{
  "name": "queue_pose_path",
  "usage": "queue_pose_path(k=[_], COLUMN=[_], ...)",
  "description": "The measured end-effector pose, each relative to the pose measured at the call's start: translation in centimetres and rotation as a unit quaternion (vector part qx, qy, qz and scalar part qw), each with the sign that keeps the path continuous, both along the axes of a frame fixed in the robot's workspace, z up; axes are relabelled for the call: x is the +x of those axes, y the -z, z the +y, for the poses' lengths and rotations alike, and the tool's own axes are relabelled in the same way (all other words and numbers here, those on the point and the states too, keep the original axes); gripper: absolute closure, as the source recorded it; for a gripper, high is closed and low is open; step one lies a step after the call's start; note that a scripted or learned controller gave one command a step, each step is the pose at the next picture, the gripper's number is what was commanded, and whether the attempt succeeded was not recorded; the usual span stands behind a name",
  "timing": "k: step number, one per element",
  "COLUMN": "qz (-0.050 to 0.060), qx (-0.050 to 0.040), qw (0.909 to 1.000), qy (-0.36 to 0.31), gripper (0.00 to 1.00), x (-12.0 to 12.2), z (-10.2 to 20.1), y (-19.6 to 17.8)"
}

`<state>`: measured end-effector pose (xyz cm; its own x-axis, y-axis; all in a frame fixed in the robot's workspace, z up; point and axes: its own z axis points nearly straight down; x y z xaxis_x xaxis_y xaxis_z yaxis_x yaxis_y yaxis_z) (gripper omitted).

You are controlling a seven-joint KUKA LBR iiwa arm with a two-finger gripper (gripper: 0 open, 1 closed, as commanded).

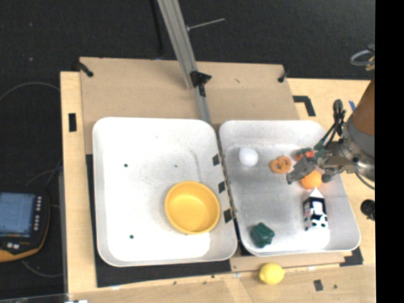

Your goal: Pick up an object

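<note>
My gripper [305,169] hangs low over the right bin [278,131], reaching in from the right edge. An orange ball [311,180] lies right under its fingers, partly covered by them. Just left of the gripper sits a small brown ring-shaped piece [280,165]. A white ball [248,156] rests further left in the same bin. A black-and-white cow-patterned carton [315,213] lies below the gripper, and a dark green block [262,233] sits near the bin's front edge.
The left bin [126,144] holds a yellow bowl [192,207] near its front right. A yellow ball [271,273] lies on the bench in front of the right bin. A metal pole [180,36] slants up from behind the bins.
</note>
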<state>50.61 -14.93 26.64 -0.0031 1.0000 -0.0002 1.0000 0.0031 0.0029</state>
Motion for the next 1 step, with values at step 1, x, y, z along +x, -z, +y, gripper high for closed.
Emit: queue_pose_path(k=[1], qz=[0.0], qx=[-0.0001], qw=[1.0], qy=[0.001], gripper=[0.0], x=[0.0], z=[-0.03], y=[0.0])
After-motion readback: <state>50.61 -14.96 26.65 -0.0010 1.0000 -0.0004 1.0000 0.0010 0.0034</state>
